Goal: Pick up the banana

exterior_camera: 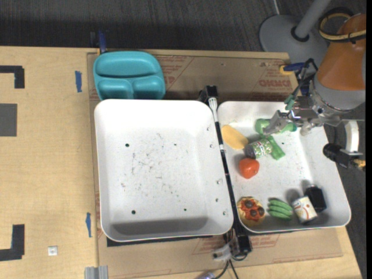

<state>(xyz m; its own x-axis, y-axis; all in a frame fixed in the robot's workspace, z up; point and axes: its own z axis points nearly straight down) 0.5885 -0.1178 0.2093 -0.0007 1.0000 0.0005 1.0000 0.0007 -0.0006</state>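
The bench (46, 156) was flat tan board marked with dark tape, and it carried two shallow white bins side by side, presumably so that things could be moved from one to the other. The left bin (157, 167) was smooth plastic with a scuffed floor; at its twelve o'clock lay a teal tray (129, 74), moulded in compartments. The right bin (331, 185) held the clutter. The arm (343, 68) reached in at that bin's one o'clock, its gripper (289, 120) low over the far edge; whether the fingers were apart or together I cannot tell. The banana (233, 136), a short rounded yellow piece, lay at the bin's ten o'clock near the dividing rim, well apart from the gripper. Just beside it lay a green can (264, 149), a glossy tomato (249, 167), and, at six o'clock, a green pepper (280, 208).
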